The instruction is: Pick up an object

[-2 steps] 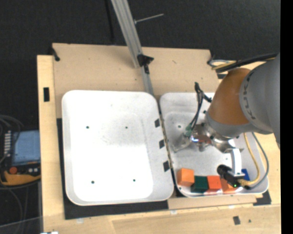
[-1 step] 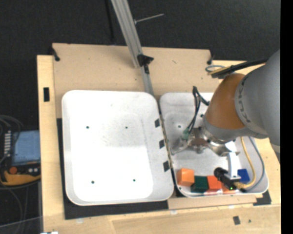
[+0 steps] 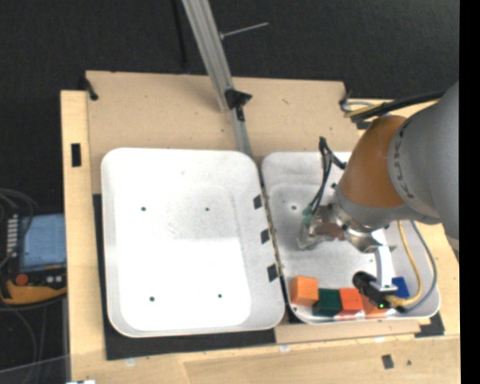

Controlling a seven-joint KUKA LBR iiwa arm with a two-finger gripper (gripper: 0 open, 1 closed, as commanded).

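My gripper [image 3: 308, 234] hangs low over the middle of the right bin [image 3: 286, 174], near its left wall, with the grey arm and its orange band reaching in from the right. Along the bin's front edge lie an orange block [image 3: 306, 289], a dark green block [image 3: 330, 301] and a second orange block [image 3: 350, 298] in a row. A small blue piece [image 3: 400, 286] sits further right. The gripper is above and behind the blocks, apart from them. The arm hides the right part of the bin.
The left bin [image 3: 180, 238] lies beside the right one, separated by a thin rim with black clips. A slanted metal rail [image 3: 212, 46] rises from the bench behind the bins. A blue device [image 3: 42, 242] with cables sits off the bench at left.
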